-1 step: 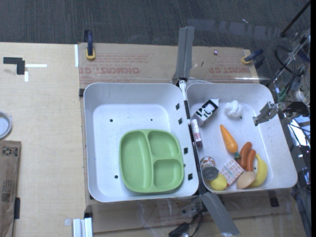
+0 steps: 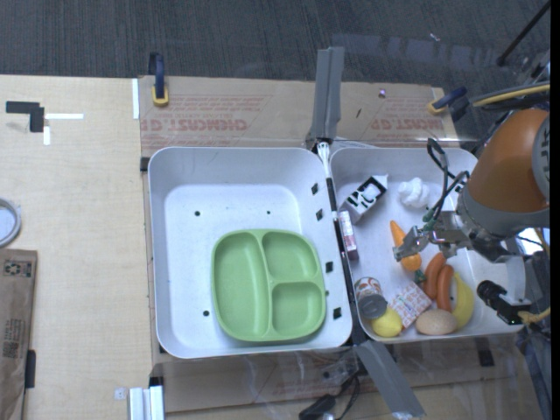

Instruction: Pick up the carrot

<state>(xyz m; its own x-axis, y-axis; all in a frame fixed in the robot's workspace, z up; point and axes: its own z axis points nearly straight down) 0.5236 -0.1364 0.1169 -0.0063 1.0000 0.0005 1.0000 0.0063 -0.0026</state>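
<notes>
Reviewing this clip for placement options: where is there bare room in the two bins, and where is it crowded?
Left bin: bare floor behind and left of the green tray. Right bin: a small bare patch between the black-and-white box and the can. Crowded at the near right corner, around the carrot, banana and claw.

Table [image 2: 70, 234] showing pale wood-look surface, matt, smooth. Both bins looking like white plastic, left bin [image 2: 175, 191] smooth with faint sheen, right bin [image 2: 385, 160] the same. Green divided tray [image 2: 267, 287] appearing as matt plastic, smooth. Carrot [image 2: 398, 233] showing orange, smooth, plastic-looking skin. Lemon [image 2: 387, 325] giving off slight gloss. Brown cardboard sheet [image 2: 236, 112] lying matt, printed in red. Pincer [image 2: 418, 245] looking like grey metal, dull. Arm's orange band [image 2: 516, 160] shining softly, smooth. Floor [image 2: 262, 16] reading as dark, rough carpet.
</notes>
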